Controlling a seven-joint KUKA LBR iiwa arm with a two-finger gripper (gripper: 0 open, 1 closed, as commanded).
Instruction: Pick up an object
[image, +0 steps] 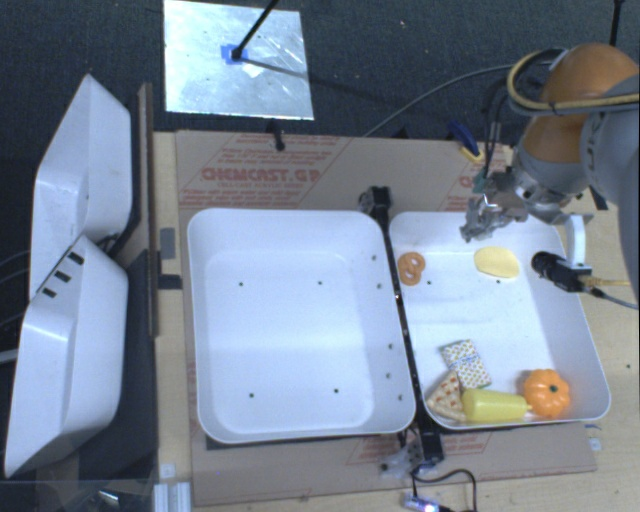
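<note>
My gripper (478, 222) hangs over the far edge of the right bin (500, 320), with nothing visible between its fingers. Just below it and to the right lies a pale yellow disc (497, 262). A small orange pretzel-like ring (411, 266) rests near the bin's left wall. At the near end sit a patterned square cracker (466, 363), a pizza-slice toy (446, 398), a yellow pepper-shaped toy (492, 405) and an orange pumpkin (546, 392).
The left bin (290, 320) stands beside the right one, with a black divider clamp (377, 199) between them at the far edge. White bin covers (70, 300) lie at the far left. A shiny metal plate (238, 60) lies beyond the bench.
</note>
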